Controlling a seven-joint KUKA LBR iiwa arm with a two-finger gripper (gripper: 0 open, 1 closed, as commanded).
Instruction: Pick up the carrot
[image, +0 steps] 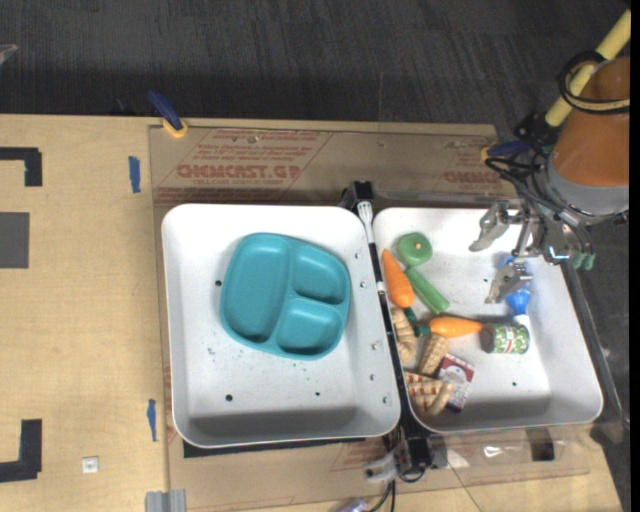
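claw (508, 262) spread open, holding nothing, poised over right bin (570, 390), carrot (456, 326) near below

Glossy white plastic bins (200, 400); matt teal plastic tray (285, 295); cardboard bench (70, 350).

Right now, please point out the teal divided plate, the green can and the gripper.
Teal divided plate (284, 296): camera view, its central ridge.
Green can (507, 339): camera view, its label.
Gripper (512, 262): camera view, between its fingertips.

teal divided plate (285, 295) in left white bin (200, 400). right white bin (570, 390): two orange carrots (398, 280) (456, 326), green veg (412, 249), green can (508, 339) w/ red-white label, tan waffle-pattern pieces (425, 360). bench (80, 330) tan cardboard w/ red print.
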